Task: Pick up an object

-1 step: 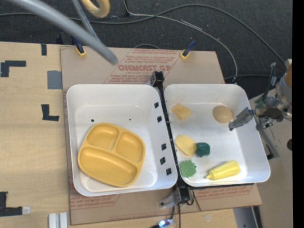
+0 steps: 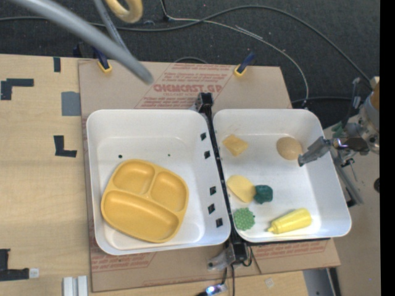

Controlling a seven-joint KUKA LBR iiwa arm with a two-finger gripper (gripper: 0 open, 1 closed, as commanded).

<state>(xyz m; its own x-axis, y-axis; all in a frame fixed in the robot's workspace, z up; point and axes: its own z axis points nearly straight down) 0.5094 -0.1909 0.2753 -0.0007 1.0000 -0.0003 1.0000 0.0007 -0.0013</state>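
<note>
The right bin holds several small items: a pale yellow wedge, a tan round piece, a yellow lump, a dark green piece, a knobbly light green piece and a yellow corn cob. My gripper comes in over the bin's right rim, its tip just right of the tan round piece and slightly above it. Nothing is seen held in it.
The left bin carries a yellow divided plate. A black divider with clips runs between the bins. Cables lie behind the cardboard base, and a grey hose crosses the top left.
</note>
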